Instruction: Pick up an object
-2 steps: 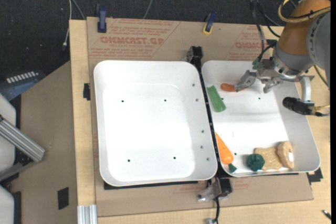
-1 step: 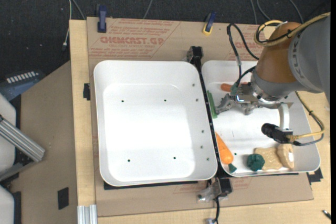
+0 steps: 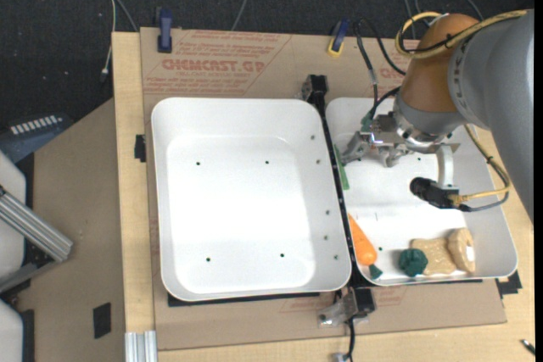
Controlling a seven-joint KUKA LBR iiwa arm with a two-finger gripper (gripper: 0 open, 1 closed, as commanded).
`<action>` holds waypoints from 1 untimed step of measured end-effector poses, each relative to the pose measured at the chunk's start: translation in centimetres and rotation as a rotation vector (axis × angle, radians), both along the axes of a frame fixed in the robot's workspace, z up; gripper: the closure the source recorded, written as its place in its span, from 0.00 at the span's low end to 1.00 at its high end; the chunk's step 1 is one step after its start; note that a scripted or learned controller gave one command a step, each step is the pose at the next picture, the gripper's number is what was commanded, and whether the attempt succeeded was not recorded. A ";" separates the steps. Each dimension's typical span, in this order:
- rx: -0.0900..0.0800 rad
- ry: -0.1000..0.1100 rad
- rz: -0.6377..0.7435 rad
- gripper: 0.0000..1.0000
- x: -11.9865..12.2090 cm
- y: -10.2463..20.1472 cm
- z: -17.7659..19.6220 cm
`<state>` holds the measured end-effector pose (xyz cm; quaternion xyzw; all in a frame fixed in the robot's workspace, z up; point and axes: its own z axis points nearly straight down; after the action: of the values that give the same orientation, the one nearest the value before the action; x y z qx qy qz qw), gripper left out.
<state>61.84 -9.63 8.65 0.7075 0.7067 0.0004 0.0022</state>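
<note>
Arm over the right bin, objects lying along its lower edge.

The hand (image 3: 386, 150) hangs over the upper part of the right bin (image 3: 399, 199), right of centre in the frame, under the orange band and grey arm (image 3: 492, 72) that come in from the upper right; whether it is open or closed cannot be told from this slant, and nothing is seen in its grasp. Below it, well apart, an orange carrot-shaped piece (image 3: 363, 243) lies by the bin's left wall, its long axis slanting from upper left to lower right. To its right along the lower edge sit a dark green lump (image 3: 414, 260) and a tan block (image 3: 445, 256), just beside each other. The left bin (image 3: 246, 123) fills the frame's middle on the counter (image 3: 136, 182).
</note>
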 end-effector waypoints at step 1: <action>0.002 -0.007 0.002 0.00 -4.7 1.0 10.6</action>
<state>57.09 -8.62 19.22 0.7069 0.7073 0.0035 0.0039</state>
